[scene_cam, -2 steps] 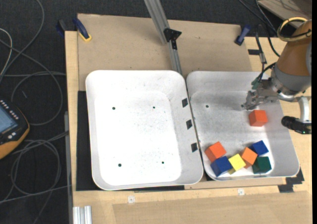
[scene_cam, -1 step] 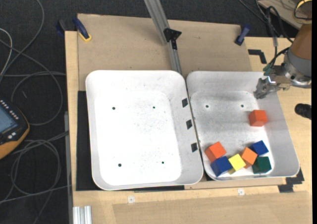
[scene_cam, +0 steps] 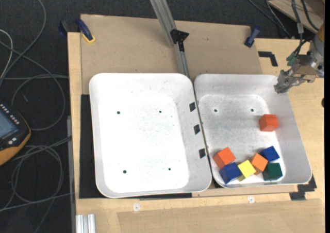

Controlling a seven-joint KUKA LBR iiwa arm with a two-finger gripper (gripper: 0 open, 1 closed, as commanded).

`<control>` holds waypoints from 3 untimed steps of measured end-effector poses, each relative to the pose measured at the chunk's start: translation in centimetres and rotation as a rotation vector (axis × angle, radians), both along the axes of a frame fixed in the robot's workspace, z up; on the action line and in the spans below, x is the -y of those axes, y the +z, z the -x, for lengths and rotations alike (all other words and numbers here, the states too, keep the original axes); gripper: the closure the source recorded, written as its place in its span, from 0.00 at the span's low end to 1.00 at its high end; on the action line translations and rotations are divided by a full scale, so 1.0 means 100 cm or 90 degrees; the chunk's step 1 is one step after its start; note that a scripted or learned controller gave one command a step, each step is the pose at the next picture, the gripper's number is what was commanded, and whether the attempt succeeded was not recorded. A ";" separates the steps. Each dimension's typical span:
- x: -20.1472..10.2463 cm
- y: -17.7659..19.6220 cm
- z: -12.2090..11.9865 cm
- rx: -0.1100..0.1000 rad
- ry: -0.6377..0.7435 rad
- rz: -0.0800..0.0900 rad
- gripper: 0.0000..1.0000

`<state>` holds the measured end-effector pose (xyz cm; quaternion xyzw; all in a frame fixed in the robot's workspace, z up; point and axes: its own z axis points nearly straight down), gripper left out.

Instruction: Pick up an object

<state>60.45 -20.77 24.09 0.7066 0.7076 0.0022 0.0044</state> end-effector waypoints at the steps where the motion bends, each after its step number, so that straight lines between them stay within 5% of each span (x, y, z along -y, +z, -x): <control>1: 0.000 0.015 -0.001 -0.003 0.000 -0.001 1.00; 3: -0.100 -0.006 0.025 -0.008 0.002 -0.004 1.00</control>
